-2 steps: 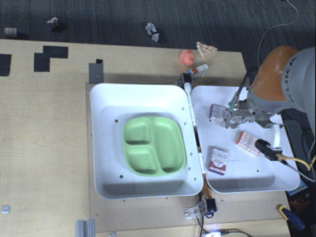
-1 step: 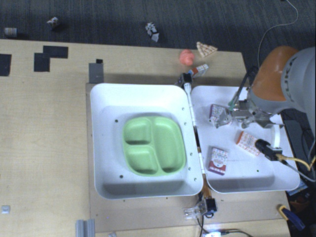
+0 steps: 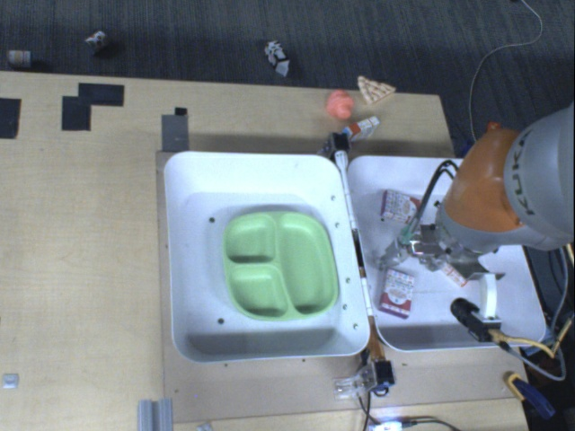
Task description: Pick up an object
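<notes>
The lower packet [image 3: 397, 293] looks like the likeliest pick. It is a small red-and-white thing lying flat in the right bin [image 3: 431, 329], close to the wall it shares with the left bin [image 3: 193, 241]. Its long axis runs roughly from the near rim toward the far one. The hand [image 3: 406, 248] hangs just beyond it on the far side, so I'd say the coming move is a short shift toward the near rim and then down. An upper packet [image 3: 395, 206] lies about as far from the hand on the other side, toward the far rim, and looks squarer and paler. The hand sits between the two, touching neither as far as I can see. From here I cannot tell how far open the hand is, and I see nothing gripped in it. The arm [image 3: 530, 187] reaches in over the right bin's outer side, bent low with the orange band up and the wrist pointing down toward the dividing wall. The left bin holds only a green tray [image 3: 280, 263], well away from the hand. A pink ball [image 3: 340, 104] rests on the counter [image 3: 81, 268] past the bins.
</notes>
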{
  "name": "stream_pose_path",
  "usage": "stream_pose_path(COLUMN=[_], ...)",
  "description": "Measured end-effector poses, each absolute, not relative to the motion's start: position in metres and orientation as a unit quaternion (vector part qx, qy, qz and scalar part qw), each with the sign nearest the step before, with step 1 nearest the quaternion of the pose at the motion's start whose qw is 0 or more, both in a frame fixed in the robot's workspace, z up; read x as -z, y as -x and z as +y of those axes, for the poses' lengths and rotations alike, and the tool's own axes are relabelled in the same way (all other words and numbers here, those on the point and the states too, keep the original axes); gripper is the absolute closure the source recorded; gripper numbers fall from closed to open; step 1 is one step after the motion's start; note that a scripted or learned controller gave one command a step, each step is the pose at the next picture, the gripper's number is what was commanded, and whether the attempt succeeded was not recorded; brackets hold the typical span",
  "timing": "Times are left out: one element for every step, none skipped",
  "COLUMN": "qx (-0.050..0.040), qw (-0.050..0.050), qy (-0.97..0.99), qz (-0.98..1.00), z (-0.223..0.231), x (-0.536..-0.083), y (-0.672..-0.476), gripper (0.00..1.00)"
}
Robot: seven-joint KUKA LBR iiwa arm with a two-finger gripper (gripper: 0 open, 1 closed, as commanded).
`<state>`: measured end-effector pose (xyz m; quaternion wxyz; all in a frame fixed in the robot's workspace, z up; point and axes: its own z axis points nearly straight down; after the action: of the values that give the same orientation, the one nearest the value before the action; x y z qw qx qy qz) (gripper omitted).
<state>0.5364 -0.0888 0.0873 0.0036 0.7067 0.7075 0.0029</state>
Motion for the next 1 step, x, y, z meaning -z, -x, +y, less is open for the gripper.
stream_pose_path(qx=[-0.0050], qw=[0.006], qy=[-0.706], qz=[0.708], z=[-0.0885], x=[-0.0988], y=[-0.5384], gripper=[1.00])
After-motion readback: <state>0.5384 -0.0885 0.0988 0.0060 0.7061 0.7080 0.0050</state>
